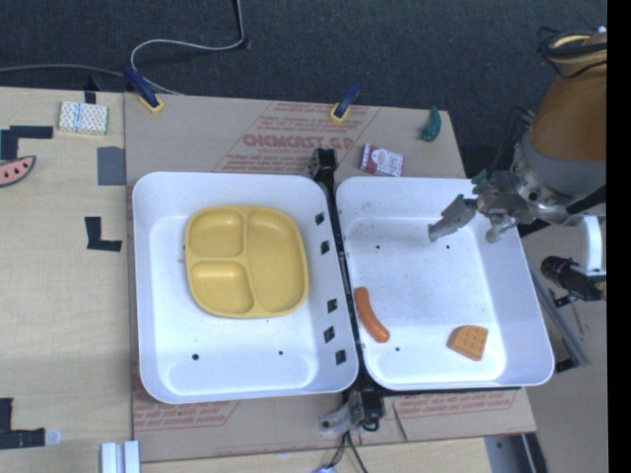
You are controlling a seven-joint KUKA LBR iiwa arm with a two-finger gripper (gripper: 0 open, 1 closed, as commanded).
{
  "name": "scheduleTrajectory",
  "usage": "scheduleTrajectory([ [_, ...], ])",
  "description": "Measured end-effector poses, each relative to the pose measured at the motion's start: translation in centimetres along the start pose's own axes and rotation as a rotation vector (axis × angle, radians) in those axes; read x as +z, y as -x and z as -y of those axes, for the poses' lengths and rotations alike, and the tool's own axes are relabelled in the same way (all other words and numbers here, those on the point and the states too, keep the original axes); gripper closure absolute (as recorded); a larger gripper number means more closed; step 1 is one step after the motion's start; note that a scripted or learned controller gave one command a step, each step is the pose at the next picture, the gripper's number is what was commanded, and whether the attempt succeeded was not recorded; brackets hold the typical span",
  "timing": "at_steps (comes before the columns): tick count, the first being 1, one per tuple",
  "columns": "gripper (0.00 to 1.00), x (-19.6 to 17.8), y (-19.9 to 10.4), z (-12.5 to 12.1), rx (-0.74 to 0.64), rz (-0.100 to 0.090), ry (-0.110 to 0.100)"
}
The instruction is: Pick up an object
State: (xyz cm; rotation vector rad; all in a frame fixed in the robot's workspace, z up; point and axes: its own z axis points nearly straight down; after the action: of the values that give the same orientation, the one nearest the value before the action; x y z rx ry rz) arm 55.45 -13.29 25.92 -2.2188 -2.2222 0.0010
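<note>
Grey arm from the right, gripper (pixel 471 220) low (wrist slanted)

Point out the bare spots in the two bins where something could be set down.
Right bin: bare floor in the middle, between the gripper above, the hot dog at left and the waffle at lower right. Left bin: a bare strip below the yellow plate, along the near wall. The plate crowds that bin's upper part.
</note>
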Motion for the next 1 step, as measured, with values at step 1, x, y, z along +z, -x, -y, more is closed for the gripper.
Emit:
scheduleTrajectory([
  [1, 0.0, 17.28, 0.72, -2.86, 0.0, 0.001, 0.004],
])
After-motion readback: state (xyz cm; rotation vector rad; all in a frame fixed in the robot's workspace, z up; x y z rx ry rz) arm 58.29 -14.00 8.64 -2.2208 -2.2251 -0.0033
